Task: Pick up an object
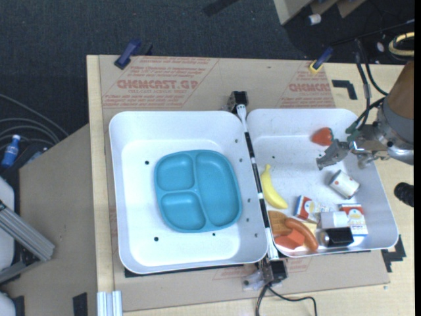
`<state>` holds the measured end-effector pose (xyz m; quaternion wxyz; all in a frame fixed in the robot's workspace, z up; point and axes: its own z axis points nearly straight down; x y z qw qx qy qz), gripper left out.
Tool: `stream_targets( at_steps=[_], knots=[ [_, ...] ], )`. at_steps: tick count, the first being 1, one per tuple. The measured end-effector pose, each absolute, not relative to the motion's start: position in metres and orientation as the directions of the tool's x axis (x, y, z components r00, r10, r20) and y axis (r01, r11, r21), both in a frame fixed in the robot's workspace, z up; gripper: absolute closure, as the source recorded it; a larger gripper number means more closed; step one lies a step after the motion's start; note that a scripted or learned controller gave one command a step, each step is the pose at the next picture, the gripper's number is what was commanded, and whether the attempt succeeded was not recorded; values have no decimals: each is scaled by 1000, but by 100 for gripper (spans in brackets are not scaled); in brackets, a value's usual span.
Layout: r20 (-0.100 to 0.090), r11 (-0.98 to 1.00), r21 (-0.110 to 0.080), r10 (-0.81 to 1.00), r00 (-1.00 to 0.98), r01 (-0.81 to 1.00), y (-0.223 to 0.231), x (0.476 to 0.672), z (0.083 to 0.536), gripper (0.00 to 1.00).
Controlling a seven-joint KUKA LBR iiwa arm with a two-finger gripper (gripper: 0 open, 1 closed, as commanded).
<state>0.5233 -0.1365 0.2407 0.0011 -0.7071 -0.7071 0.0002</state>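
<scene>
Objects heaped, partly overlapping

Dark carpet; wooden bench

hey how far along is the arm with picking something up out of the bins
Nothing looks picked yet. The banana, the red object, the white cup and the cartons all lie in the right bin, and the blue tray sits in the left bin. The gripper hangs over the right bin between the red object and the cup, nothing visible in its jaws. Grasping and lifting remain.
</scene>
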Motion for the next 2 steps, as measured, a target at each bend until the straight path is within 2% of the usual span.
stream_targets(
  at_steps=[1, 2],
  knots=[
    [1, -1, -2, 1000, 1, 1000, -198, 544, 149, 0],
    [1, 1, -1, 1000, -1, 1000, -173, 613, 84, 0]
  ],
)
